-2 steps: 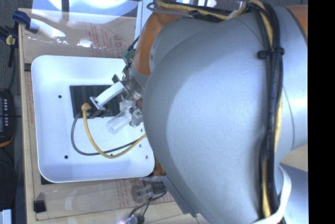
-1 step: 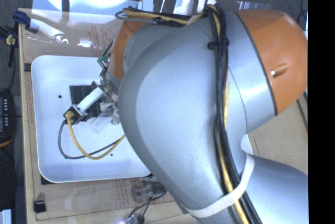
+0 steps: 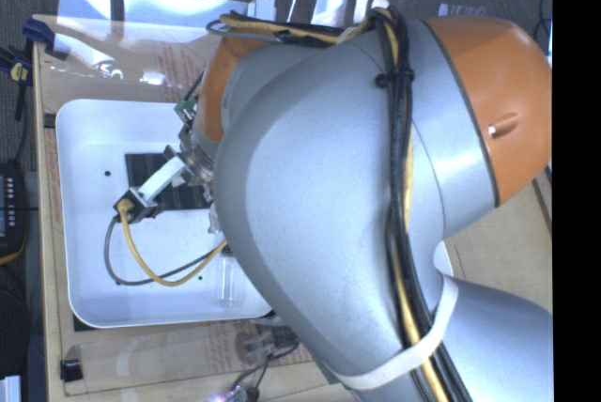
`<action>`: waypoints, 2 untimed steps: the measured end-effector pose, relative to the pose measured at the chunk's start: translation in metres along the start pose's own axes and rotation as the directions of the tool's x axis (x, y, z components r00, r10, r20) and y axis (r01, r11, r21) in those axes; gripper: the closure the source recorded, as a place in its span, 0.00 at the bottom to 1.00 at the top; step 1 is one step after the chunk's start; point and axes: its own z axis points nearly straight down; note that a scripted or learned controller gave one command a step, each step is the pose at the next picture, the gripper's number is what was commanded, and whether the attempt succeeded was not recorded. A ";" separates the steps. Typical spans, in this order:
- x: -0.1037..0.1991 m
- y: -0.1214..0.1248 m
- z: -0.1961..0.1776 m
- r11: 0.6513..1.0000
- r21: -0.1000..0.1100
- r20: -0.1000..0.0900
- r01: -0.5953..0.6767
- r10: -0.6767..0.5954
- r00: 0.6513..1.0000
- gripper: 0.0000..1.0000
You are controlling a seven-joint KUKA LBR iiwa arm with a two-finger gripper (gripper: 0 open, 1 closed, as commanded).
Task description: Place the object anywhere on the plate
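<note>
Over the white bin (image 3: pixel 75 203) at the view's left side, the big arm (image 3: pixel 319 203) bends down from the right and covers much of the worktop (image 3: pixel 141 358). Its grey shell is smooth and round, like a fat elbow. It has a shiny orange band (image 3: pixel 488 100) higher up and black cables (image 3: pixel 394 109) tied along it. The wrist end dips low into the bin, near the middle. I cannot tell if the jaws are clenched or released, because the arm hides them. A flat black rectangle (image 3: pixel 146 167) lies on the bin's smooth floor, just beside the wrist and partly hidden. A small see-through piece (image 3: pixel 228 283) rests by the bin's near wall. The worktop is pale brown, with a shiny clear sheet (image 3: pixel 141 1) at the back.
</note>
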 end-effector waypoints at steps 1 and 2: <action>0.061 -0.052 -0.012 1.000 -0.006 -0.010 0.015 -0.015 1.000 0.00; 0.071 0.008 0.041 0.987 -0.003 -0.004 0.162 -0.162 0.987 0.00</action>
